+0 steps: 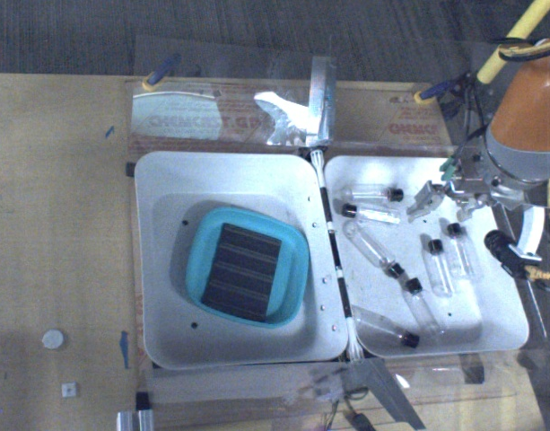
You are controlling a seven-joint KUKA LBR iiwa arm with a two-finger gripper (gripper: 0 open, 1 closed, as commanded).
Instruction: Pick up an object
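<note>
Several clear vials with black caps lie scattered in the right bin (499, 330): one vial (373, 192) at the back, another vial (371, 248) near the middle, a third vial (382, 327) at the front. My gripper (443, 203) hangs over the bin's back right part, below the orange band (524, 115). Its two grey fingers (423, 200) stand apart, so it is open, with nothing between them. Two upright-lying vials (439, 268) rest just in front of the fingertips.
The left bin (158, 330) holds a blue tray (196, 259) with a dark slatted block (243, 272) in it. A metal post (321, 97) and crumpled plastic stand behind the bins. Cables and a black fitting (503, 248) hang at the right bin's right rim.
</note>
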